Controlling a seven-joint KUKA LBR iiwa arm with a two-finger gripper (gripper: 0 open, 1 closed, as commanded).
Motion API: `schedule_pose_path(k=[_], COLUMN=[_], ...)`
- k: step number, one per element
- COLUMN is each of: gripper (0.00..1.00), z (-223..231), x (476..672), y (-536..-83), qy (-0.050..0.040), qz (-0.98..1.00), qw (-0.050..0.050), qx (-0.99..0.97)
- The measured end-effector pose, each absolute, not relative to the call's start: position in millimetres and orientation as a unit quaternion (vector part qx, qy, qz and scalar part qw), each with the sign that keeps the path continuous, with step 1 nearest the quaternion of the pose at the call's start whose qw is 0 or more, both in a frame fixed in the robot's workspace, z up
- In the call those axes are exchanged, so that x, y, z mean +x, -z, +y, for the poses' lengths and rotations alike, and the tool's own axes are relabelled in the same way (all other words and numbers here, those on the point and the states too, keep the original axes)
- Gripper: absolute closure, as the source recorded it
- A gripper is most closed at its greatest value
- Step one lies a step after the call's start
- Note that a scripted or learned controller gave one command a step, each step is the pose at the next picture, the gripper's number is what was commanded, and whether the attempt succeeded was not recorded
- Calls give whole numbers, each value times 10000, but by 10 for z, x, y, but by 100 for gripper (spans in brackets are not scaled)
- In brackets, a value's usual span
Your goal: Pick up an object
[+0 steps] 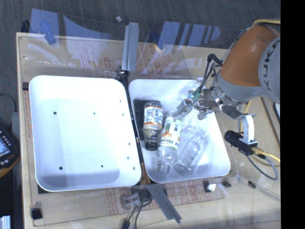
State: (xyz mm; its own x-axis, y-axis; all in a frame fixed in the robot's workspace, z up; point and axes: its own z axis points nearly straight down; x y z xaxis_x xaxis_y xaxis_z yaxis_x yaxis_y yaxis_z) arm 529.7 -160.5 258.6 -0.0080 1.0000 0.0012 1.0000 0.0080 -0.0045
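My arm [248,63] comes in from the right, smooth grey shell with a glossy orange band, and my jaws [198,105] hang over the upper right part of the right bin [217,163]. They are thin metal fingers seen at a slant against the white plastic, and I cannot tell whether they are parted or closed; nothing shows between them.

The right bin is a shallow white tray with rounded corners. In it lies a dark glass jar [152,125] with a pale printed label, on its side near the bin's left wall. Just beside it lies a clear plastic bottle [169,142] with an orange and white label, its cap toward the near edge. Touching that one, a second clear bottle [190,151], crinkled and unlabelled, lies to its right.

The left bin [43,175] is the same smooth white plastic, dotted with small dark holes. Both rest on a pale wooden bench [71,56].
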Motion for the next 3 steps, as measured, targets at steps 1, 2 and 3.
schedule_pose_path(k=[1, 2, 3], gripper=[0, 100, 100], z=[-1835, -1829, -1395], x=[5586, 5605, 6026], y=[-980, -1098, -1753], qy=[-14, -10, 0], qz=[-7668, -7684, -8023], qw=[-106, -127, 3], qx=[-6418, -6399, -5969])
